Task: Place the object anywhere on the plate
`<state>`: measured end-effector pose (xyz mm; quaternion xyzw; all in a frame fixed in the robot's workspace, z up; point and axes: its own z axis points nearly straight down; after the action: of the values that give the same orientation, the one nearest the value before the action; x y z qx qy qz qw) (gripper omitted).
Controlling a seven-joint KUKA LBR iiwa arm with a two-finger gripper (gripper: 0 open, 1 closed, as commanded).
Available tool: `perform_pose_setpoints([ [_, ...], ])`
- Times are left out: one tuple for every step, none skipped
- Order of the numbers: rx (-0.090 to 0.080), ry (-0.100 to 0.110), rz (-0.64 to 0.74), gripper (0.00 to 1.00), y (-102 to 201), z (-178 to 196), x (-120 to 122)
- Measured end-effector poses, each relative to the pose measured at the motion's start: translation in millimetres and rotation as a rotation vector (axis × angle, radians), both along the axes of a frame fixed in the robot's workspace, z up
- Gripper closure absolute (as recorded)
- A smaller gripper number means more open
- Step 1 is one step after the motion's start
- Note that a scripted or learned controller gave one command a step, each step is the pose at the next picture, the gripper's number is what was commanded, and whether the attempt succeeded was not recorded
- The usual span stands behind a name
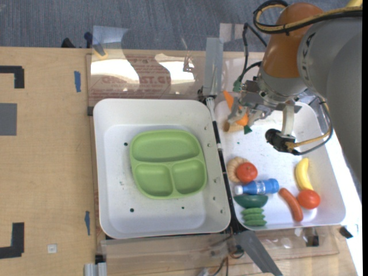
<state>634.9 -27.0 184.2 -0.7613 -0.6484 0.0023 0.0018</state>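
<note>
A green plate (168, 163) with three compartments lies in the left white bin (109, 119), and nothing rests on it. My gripper (246, 111) is low in the far left corner of the right bin (329, 171). It sits right on an orange carrot-like toy (242, 120) with a green end, close to the divider between the bins. The wrist hides part of the toy, so contact is unclear. The plate is to the gripper's left and nearer the camera.
The near half of the right bin holds a bread roll (234, 167), a tomato (247, 172), a blue bottle (260, 187), green pieces (253, 214), a banana (303, 174), a sausage (291, 203) and a red ball (309, 198). A black cable plug (277, 138) hangs from the arm.
</note>
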Motion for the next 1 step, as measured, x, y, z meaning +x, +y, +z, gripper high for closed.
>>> perform_pose_setpoints([
  [0.002,-0.001,-0.048,1.00,68.9,-0.1,-45.2],
])
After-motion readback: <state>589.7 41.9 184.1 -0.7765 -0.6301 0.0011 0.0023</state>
